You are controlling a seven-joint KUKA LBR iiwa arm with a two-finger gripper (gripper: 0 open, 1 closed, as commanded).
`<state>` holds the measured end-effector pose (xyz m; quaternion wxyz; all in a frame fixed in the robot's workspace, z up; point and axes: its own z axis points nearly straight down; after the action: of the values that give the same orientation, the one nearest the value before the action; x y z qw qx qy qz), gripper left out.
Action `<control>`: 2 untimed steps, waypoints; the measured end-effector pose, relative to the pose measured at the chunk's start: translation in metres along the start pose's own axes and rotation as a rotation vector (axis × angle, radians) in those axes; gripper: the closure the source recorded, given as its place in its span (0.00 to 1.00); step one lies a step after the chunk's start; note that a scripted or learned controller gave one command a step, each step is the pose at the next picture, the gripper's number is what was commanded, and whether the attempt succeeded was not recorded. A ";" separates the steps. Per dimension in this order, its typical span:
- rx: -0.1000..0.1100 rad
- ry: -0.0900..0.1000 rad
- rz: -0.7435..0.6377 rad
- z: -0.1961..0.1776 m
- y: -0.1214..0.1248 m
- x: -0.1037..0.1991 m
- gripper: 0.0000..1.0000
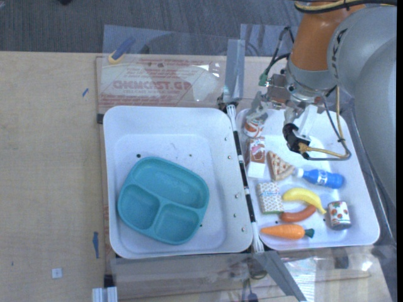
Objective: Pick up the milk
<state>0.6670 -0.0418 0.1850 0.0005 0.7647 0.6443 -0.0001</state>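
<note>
The milk (256,158) is a small white carton with a red-brown printed face. It lies on its side near the left wall of the right bin (362,187), beside the pizza slice (279,166). My gripper (257,113) hangs over the back left corner of that bin, just behind the milk, with a small red and white cup (252,129) directly below its tip. The cup sits between the gripper and the carton. Nothing shows as held.
The right bin also holds a blue bottle (322,178), banana (303,197), checkered box (271,197), red sausage (297,215), carrot (286,232) and a tin (338,214). A teal divided plate (162,200) lies in the left bin (119,131). A black cable (293,137) dangles from the wrist.
</note>
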 end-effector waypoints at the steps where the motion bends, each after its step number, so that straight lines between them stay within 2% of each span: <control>1: 0.003 0.000 -0.020 0.000 -0.040 -0.023 0.00; 2: 0.013 0.003 -0.049 0.067 -0.009 -0.057 0.00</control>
<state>0.6487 -0.0969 0.1177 -0.0054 0.7486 0.6630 -0.0030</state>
